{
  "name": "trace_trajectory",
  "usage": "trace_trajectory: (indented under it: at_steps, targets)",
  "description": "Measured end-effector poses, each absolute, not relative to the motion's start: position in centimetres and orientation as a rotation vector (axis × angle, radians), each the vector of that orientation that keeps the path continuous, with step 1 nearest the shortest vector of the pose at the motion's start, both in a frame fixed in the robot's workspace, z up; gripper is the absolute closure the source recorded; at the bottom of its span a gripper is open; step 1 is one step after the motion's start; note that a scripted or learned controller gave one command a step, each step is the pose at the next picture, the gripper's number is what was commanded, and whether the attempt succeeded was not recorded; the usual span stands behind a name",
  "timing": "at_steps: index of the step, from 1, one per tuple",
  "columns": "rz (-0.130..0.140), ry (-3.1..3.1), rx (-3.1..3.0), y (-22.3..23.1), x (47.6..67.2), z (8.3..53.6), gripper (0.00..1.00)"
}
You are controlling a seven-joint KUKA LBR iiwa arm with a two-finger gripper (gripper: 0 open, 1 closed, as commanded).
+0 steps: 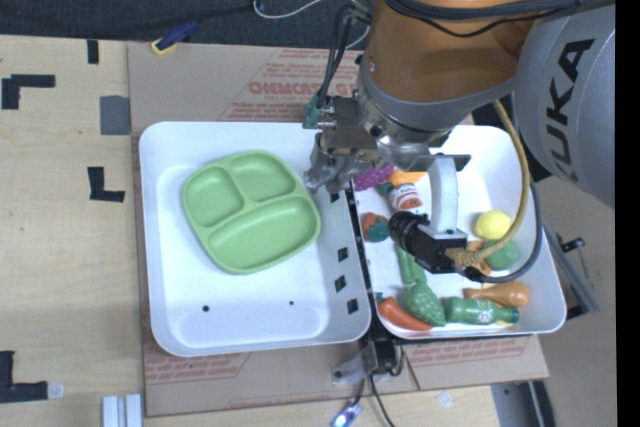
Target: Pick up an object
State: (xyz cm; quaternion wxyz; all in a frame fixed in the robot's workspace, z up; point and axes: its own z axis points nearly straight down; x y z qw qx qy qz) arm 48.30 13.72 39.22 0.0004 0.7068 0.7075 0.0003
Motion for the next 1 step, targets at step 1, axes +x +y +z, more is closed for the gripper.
trace_trajectory:
  at_steps: [1]
  targets:
    - [0.003,2.216,2.224,7.32,48.38,44.07,1.00]
